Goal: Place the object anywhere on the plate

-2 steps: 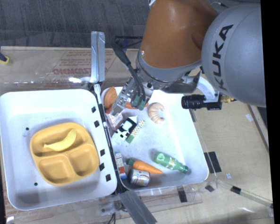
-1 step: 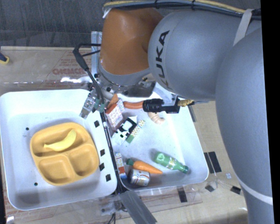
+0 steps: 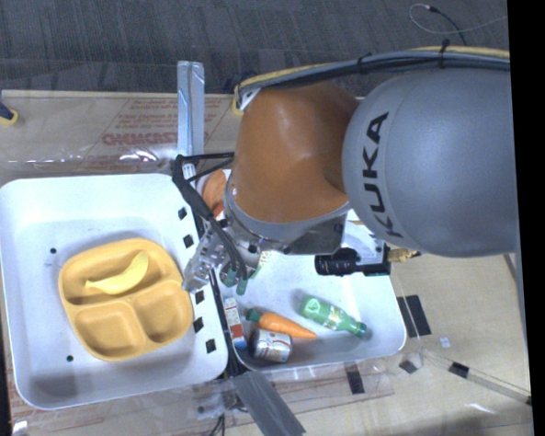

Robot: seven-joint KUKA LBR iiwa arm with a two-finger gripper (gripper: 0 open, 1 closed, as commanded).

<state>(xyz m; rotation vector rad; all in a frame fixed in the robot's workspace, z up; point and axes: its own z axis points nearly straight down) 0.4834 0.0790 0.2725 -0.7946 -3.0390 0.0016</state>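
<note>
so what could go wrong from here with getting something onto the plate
The gripper sits over the divider between the bins, close to the rim of the yellow plate; a low move could nudge the plate. A banana already fills one compartment, so a drop there could roll off. The carrot, can and green bottle lie close together, so a grasp may catch two.

The divided plate (image 3: 124, 304) in the left white bin (image 3: 27, 273) is yellow-orange, with a brighter yellow banana (image 3: 118, 278) in its far compartment. In the right bin (image 3: 385, 330) lie an orange carrot (image 3: 284, 324) with a green tip, a green bottle (image 3: 332, 316) and a silver can (image 3: 270, 346). The arm (image 3: 362, 170) is grey with an orange band and black lettering.
</note>
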